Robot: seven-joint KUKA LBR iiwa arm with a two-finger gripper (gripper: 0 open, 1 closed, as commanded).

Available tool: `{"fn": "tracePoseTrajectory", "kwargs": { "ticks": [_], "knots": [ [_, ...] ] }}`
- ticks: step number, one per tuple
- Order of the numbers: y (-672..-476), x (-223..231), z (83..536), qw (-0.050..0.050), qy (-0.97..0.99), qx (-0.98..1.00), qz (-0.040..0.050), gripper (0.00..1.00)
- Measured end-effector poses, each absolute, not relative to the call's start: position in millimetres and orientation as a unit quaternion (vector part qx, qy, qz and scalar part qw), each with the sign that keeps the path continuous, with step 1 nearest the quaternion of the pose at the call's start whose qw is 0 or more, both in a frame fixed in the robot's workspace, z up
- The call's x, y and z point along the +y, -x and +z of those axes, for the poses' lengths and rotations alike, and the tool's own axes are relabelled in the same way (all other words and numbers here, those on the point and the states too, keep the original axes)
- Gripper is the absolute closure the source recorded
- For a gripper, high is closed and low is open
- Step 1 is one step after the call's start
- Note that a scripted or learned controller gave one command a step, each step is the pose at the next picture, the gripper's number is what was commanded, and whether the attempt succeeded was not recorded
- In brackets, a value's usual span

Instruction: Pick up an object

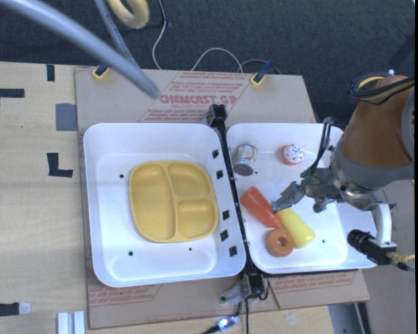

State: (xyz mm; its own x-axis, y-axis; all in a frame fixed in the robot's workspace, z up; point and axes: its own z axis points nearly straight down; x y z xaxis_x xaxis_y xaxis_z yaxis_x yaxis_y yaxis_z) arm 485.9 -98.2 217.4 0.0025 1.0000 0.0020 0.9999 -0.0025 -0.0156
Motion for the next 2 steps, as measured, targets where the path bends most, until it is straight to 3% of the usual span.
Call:
{"fn": "tracePoseTrajectory", "kwargs": {
  "ticks": [1,2],
  "knots": [
    [-488.8,-98,224,0.001,0.707,-0.708,0.0005,0.00],
    [-484.5,-105,163,0.003,0.707,-0.707,0.0026,0.00]
  ]
}}
